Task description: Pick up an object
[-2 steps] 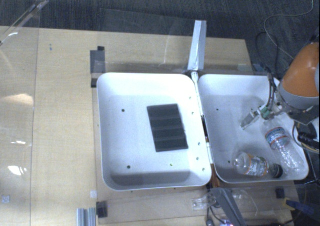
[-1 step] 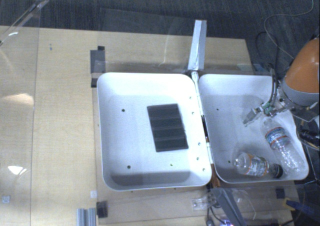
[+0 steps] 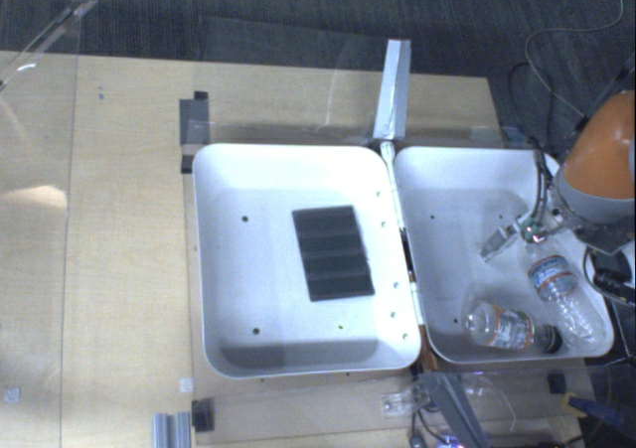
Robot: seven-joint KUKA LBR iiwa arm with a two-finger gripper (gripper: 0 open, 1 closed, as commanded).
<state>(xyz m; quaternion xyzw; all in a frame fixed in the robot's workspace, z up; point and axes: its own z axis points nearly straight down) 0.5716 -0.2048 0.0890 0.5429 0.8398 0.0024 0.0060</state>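
A black ridged rectangular block (image 3: 333, 252) lies flat in the middle of the left bin (image 3: 229, 198). Two clear plastic bottles lie in the right bin (image 3: 447, 188): one with a dark cap (image 3: 509, 328) along the front wall, the other (image 3: 558, 292) at the right side, pointing toward the front right corner. My gripper (image 3: 504, 238) hangs low over the right bin's middle, just up and left of the right-hand bottle. Nothing shows in its grasp. The arm's orange band (image 3: 603, 158) sits above the bin's right edge.
A metal divider post (image 3: 391, 93) stands behind the seam between the bins. Cables (image 3: 571, 49) run at the back right. Clamps and brackets (image 3: 437, 401) sit along the bench's front edge. Bare wooden bench (image 3: 99, 237) spreads to the left.
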